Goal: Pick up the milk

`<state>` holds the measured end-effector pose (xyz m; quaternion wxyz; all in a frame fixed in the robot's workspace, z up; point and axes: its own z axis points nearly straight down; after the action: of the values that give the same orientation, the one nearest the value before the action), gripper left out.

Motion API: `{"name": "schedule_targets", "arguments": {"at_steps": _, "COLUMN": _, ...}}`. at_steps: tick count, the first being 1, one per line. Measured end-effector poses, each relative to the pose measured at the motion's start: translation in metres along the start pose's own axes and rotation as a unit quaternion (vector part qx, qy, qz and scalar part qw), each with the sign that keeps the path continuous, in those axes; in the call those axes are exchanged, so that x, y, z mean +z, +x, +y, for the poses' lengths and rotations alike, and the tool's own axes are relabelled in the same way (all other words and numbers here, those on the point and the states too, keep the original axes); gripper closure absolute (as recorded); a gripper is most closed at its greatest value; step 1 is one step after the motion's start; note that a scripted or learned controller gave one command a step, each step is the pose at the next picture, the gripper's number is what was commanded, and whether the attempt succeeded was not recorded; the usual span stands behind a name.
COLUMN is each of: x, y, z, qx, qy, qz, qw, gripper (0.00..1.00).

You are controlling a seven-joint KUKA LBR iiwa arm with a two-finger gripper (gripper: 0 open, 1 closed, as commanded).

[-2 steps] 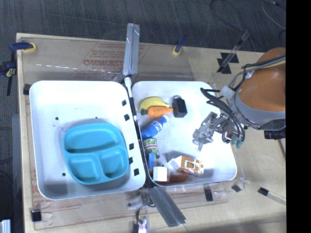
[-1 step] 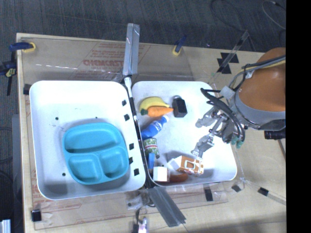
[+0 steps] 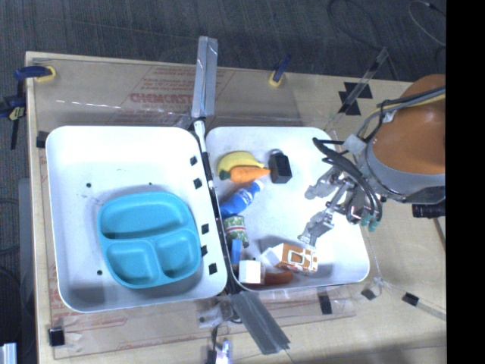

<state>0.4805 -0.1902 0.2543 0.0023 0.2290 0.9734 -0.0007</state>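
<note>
Milk (image 3: pixel 296 258) lies in right bin (image 3: pixel 345 268); fingers (image 3: pixel 318 225) spread above it.

The grey arm (image 3: pixel 413 139), orange band above its wrist, reaches in from the right and angles downward to the left. Its gripper (image 3: pixel 317 214) hangs low with both fingers spread apart, nothing between them, cables looping around the wrist.

The tray (image 3: pixel 148 237) lies in the left bin (image 3: pixel 68 165), the milk (image 3: pixel 295 258) in the right bin (image 3: pixel 303 139).
</note>
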Motion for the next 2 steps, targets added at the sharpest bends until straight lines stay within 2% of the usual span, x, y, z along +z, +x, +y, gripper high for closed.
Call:
{"name": "schedule_targets", "arguments": {"at_steps": 1, "x": -0.0103, "y": -0.0011, "z": 0.0009, "qx": -0.002, "qy": 0.0, "qz": -0.001, "qw": 1.0, "gripper": 1.0}}
{"name": "schedule_targets", "arguments": {"at_steps": 2, "x": -0.0104, "y": -0.0011, "z": 0.0009, "qx": -0.002, "qy": 0.0, "qz": -0.001, "qw": 1.0, "gripper": 0.0}}
